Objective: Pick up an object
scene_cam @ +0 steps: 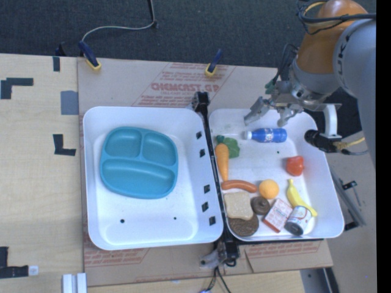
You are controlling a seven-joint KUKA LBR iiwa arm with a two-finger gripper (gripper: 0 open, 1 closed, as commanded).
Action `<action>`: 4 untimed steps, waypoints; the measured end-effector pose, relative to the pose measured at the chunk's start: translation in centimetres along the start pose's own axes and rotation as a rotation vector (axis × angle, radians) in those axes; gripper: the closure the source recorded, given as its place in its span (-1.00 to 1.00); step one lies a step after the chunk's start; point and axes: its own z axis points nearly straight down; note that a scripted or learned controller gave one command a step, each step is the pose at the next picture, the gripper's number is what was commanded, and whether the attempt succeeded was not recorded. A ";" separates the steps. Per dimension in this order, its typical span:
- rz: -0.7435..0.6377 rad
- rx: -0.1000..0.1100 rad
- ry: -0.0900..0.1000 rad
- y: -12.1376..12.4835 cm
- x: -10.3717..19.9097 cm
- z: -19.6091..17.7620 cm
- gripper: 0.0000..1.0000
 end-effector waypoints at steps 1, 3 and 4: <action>0.001 0.003 0.001 -5.5 0.0 11.8 -1.00; 0.002 -0.003 -0.003 -0.3 -11.0 0.4 -1.00; 0.000 -0.001 0.001 -6.2 -6.1 12.6 -1.00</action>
